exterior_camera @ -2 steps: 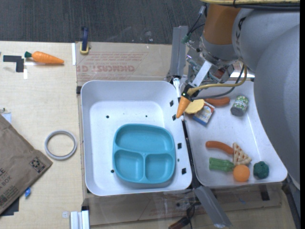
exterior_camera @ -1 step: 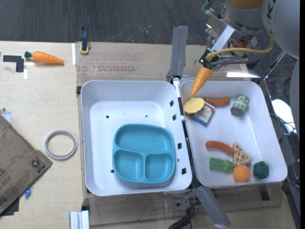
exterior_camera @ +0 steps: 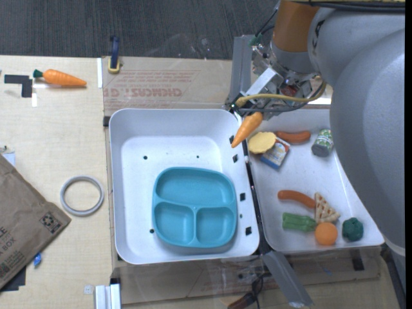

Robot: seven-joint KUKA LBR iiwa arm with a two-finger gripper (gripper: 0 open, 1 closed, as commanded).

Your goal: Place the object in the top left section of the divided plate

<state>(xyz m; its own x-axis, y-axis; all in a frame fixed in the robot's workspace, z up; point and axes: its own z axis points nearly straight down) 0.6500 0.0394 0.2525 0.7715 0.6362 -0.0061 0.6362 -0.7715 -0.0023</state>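
Note:
An orange toy carrot (exterior_camera: 246, 129) hangs tilted over the rims where the two bins meet. Its upper end sits at the fingertips of my gripper (exterior_camera: 252, 110), which looks shut on it. The arm comes down from the top right. The blue divided plate (exterior_camera: 193, 206) lies in the left bin (exterior_camera: 129, 172), below and left of the carrot. It has one wide section on top and two smaller ones beneath, all bare.
The right bin (exterior_camera: 302, 172) holds a yellow round piece (exterior_camera: 262, 141), a blue packet (exterior_camera: 278, 154), two sausages (exterior_camera: 297, 198), a small can (exterior_camera: 322, 141), a green piece (exterior_camera: 299, 221), an orange ball (exterior_camera: 326, 233) and others. A second carrot (exterior_camera: 60, 78), a ring (exterior_camera: 82, 194) and a brown box (exterior_camera: 22, 217) lie on the bench.

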